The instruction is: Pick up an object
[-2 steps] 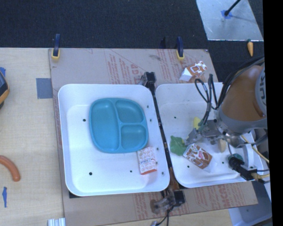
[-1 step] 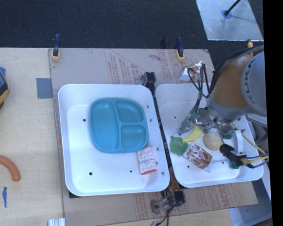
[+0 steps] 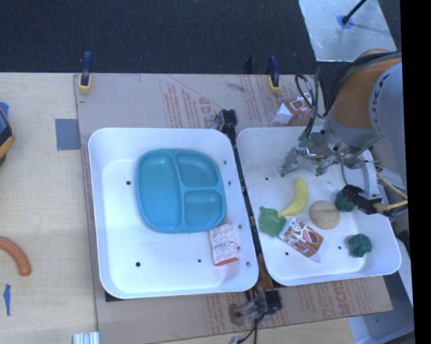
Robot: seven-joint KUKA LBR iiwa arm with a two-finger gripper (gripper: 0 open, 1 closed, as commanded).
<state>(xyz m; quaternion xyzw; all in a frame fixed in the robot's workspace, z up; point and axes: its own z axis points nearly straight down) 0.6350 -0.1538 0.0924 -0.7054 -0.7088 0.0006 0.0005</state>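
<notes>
Curved yellow banana (image 3: 297, 198) beside round beige bun (image 3: 323, 214)

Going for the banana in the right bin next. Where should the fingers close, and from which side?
Probably straight down on the banana, fingers closing across its narrow middle. It lies flat, curved and slanted, with the green toy close to its lower end, so avoid that end.

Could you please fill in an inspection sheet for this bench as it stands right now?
Surface: wooden bench under a cardboard sheet; two white bins, left bin and right bin.
Job's things: right bin holds banana, green leafy toy, beige ball, printed packet, two dark green pieces; left bin holds blue divided plate and small carton.
Clutter: sausage on the bench.
Grippers: claw above the banana, holding nothing visible.
Cables: wires at the wrist.
Surroundings: dark carpet.
</notes>
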